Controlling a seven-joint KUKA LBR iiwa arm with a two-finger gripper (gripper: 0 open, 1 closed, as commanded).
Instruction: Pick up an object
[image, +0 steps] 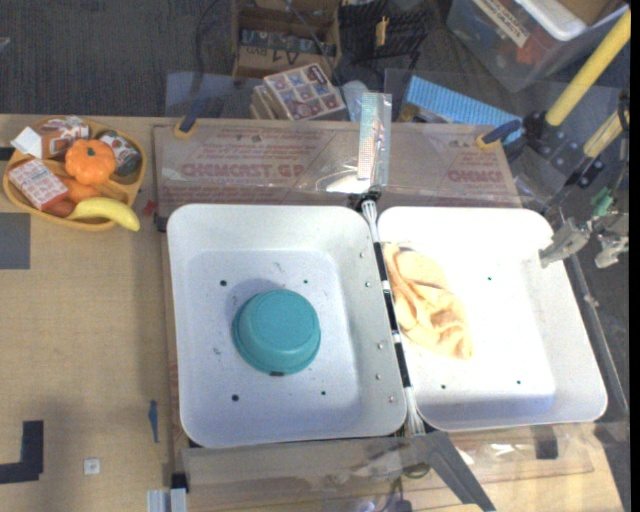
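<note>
Claw (583, 240) at right bin's (520, 400) far right edge, finger state unclear; yellow cloth (430, 305) well left of it.

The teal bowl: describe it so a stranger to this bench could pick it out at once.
Two shallow white bins sit side by side; take the left bin. The teal bowl lies upside down near the middle of its floor. It is round and blue-green, unlike the crumpled yellow cloth in the right bin.
</note>
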